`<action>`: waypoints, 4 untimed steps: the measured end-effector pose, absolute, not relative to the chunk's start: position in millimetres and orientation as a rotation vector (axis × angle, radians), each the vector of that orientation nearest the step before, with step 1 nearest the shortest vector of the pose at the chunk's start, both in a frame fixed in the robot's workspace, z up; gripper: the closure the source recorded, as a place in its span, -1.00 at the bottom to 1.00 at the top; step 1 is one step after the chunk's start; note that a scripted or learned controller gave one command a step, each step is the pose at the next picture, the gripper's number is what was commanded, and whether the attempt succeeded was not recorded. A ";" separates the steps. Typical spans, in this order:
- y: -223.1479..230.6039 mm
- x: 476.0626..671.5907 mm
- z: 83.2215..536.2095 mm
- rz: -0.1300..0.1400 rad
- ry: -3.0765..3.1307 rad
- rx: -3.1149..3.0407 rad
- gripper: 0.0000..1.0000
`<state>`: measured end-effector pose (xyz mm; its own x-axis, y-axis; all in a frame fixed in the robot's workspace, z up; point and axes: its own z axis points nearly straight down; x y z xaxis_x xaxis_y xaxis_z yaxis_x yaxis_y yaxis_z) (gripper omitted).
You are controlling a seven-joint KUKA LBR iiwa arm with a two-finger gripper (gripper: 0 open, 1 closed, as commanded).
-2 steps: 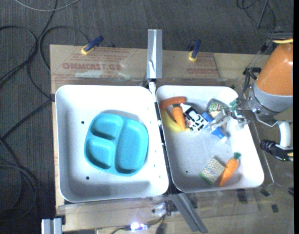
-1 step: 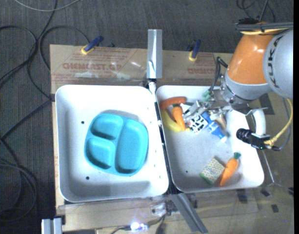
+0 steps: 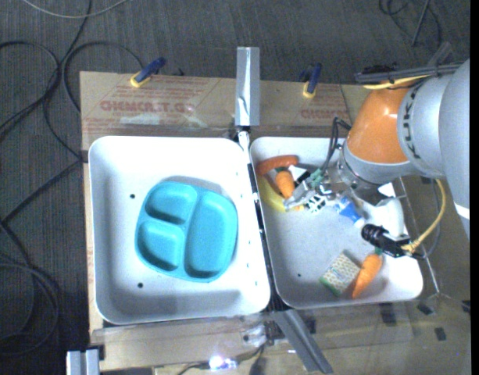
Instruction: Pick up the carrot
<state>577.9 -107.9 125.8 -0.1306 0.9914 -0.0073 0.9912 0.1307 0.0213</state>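
- Camera view: gripper (image 3: 308,196) low in the right bin (image 3: 302,248); whether it is open or closed, I cannot tell.
- Carrot (image 3: 284,183) just beside it, near the bin's back left corner.
- Blue tray (image 3: 188,230) in the left bin (image 3: 114,209); cables (image 3: 36,61) on dark carpet.

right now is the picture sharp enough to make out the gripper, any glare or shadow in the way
Camera view: even lighting; soft shadow along the left bin walls; slight blur overall; the gripper is a small dark cluttered patch near a carrot, fingers unreadable.
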 end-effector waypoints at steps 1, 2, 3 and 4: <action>-119.6 651.8 110.5 -0.017 2.440 1.970 -1.00; -127.8 669.8 99.5 -0.014 2.472 1.940 -1.00; -127.4 669.7 109.2 -0.019 2.474 1.937 1.00; -65.4 666.9 183.0 -0.005 2.188 2.256 1.00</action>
